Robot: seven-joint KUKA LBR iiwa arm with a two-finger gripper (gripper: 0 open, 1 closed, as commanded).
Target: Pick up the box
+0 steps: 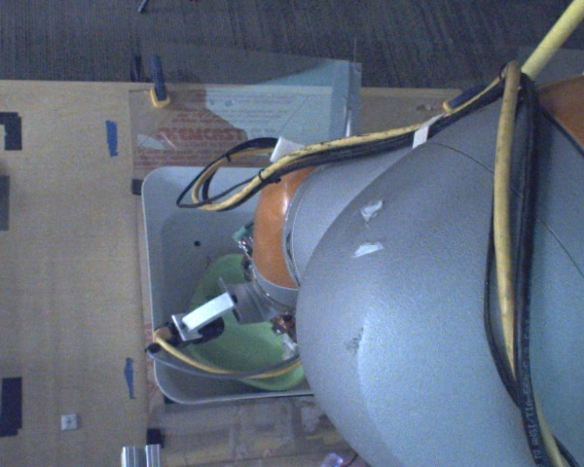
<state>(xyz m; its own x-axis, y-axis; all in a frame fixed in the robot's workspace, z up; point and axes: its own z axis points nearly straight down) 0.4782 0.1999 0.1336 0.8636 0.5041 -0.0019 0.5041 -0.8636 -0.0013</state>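
My grey arm with its orange band [273,227] reaches from the right into the left white bin [170,222] and covers most of it. The wrist end with a white bracket [202,317] sits low over a pale green object [224,353] at the bin's near side. A small green-and-white piece [244,238] peeks out beside the orange band. The arm hides whatever lies under it, and I cannot make out a box.
Yellow and black cables [224,178] loop over the bin's far half. A clear plastic sheet [273,105] stands behind the bin. The wooden bench [58,261] with blue tape marks stretches to the left.
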